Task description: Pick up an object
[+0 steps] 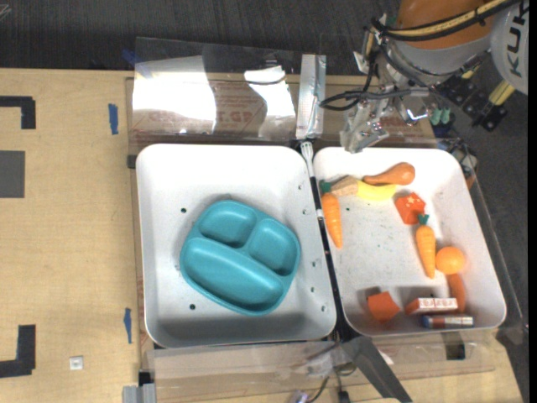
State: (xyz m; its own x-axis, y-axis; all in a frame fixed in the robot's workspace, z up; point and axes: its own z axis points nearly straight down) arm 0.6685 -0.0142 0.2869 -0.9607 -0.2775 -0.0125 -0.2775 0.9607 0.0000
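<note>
Two white bins sit side by side on the tabletop (59, 225). Lying in the left bin (159, 175) is a teal divided plate (240, 255), set a little askew. The right bin (369, 233) holds a scatter of toy food. One carrot (332, 219) lies along its left wall, and just beside it a yellow piece (375, 193) rests under an orange drumstick-shaped piece (391, 175) near the far edge. A red strawberry-like piece (409, 206) sits to the right of those, with a second carrot (426, 248) below it, touching a round orange (450, 259). Along the near edge are an orange block (382, 306) and a small flat packet (435, 306), close together.

The arm's gripper (362, 134) hangs over the far rim of the right bin, near its left corner, above and a bit left of the drumstick piece. Nothing is between its fingers as far as I can see, and from here I cannot tell how far apart they are. A clear plastic sheet (218, 99) lies behind the left bin.
</note>
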